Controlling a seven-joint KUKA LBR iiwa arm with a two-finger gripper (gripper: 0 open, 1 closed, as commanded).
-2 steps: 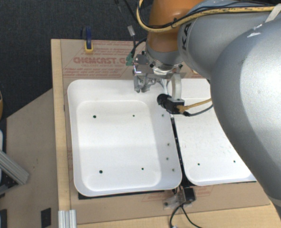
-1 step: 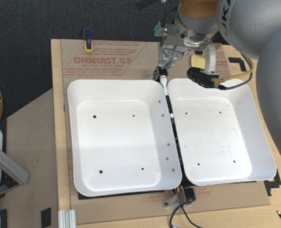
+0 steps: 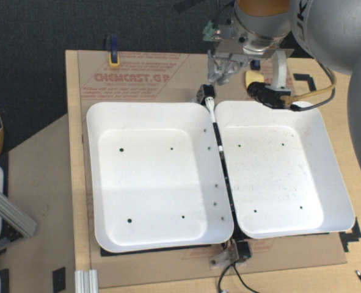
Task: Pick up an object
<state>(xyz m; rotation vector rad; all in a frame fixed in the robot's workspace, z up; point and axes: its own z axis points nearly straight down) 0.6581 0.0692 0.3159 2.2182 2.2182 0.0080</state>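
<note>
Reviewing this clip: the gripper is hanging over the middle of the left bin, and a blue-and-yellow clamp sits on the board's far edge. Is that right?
Not quite. The camera view shows the gripper beyond the far edge of the bins, above the board near the top of the seam between the left bin and the right bin, not over the left bin's middle. The blue-and-yellow clamp does sit on the board's far edge.

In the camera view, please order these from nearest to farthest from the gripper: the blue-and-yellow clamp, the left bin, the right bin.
From the gripper:
1. Right bin, its back rim just below the gripper.
2. Left bin, below and to the left.
3. Blue-and-yellow clamp, far left on the board's back edge.
</note>
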